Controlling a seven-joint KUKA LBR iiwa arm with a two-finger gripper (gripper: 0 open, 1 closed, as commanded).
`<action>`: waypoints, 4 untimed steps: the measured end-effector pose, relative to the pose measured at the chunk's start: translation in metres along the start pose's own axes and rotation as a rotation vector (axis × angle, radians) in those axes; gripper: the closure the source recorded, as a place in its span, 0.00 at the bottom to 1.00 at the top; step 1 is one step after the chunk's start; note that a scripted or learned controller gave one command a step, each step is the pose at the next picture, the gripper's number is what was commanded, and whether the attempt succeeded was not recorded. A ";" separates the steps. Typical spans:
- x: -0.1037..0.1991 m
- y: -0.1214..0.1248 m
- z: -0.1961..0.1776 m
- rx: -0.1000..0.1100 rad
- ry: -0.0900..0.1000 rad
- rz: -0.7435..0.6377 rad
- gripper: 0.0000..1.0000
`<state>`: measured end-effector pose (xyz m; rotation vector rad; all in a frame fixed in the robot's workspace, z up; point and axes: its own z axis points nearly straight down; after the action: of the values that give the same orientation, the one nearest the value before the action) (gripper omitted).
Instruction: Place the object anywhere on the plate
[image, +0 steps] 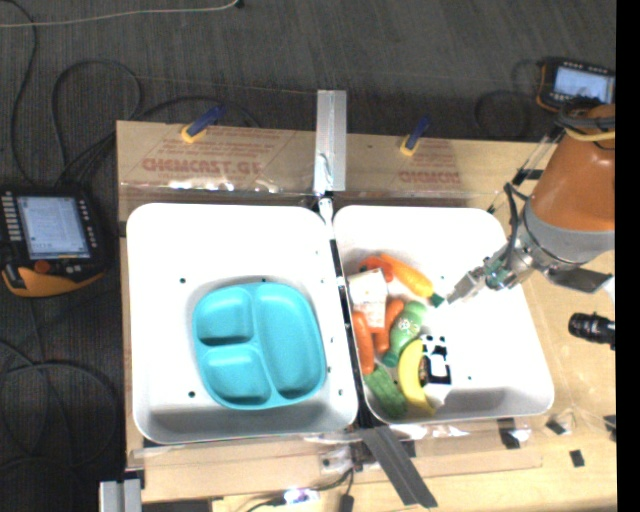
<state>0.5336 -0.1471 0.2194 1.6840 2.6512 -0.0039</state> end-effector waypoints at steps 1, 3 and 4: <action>0.084 0.003 0.037 0.002 0.005 0.021 1.00; 0.208 0.069 0.020 0.001 0.004 -0.158 1.00; 0.185 0.070 0.036 0.001 0.002 -0.383 1.00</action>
<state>0.5185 0.0505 0.1828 1.1501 2.9259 -0.0038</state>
